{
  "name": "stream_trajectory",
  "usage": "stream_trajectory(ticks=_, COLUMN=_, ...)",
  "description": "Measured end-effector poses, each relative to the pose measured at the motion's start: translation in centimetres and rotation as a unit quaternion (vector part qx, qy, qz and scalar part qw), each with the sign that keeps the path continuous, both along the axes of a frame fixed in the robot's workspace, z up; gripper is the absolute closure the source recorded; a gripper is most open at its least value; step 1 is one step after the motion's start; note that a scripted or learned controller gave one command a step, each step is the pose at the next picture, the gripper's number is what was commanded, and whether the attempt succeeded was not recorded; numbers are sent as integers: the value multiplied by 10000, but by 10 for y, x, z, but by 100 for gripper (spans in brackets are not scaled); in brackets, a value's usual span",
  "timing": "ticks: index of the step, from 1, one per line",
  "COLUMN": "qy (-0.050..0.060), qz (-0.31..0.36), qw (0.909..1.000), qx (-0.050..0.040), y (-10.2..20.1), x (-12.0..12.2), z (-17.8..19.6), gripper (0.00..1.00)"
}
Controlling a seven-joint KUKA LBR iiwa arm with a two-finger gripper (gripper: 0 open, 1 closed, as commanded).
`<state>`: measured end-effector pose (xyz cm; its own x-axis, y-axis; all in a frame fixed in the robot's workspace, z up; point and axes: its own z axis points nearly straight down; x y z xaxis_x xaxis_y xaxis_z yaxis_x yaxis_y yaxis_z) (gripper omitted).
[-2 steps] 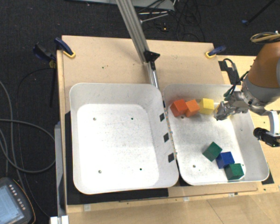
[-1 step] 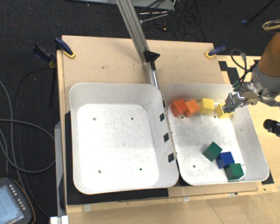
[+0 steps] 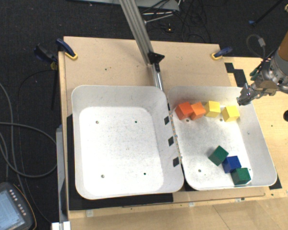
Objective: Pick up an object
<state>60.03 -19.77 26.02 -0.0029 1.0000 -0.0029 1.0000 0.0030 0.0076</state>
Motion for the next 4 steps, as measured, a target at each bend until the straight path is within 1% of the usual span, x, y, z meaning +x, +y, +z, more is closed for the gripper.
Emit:
stream_trajectory(ticks=1, qy=26, qz=1, qw=10000, qx=5, y=0, x=1, z=-3, gripper=100)
stream_trajectory(ticks=3, qy=42, qz=25, qw=10000, qx=23, y=104, x=25, z=-23, gripper=100)
stream_trajectory(ticks=4, qy=29, qz=31, qw=10000, qx=22, y=160, x=30, z=-14, gripper=100)
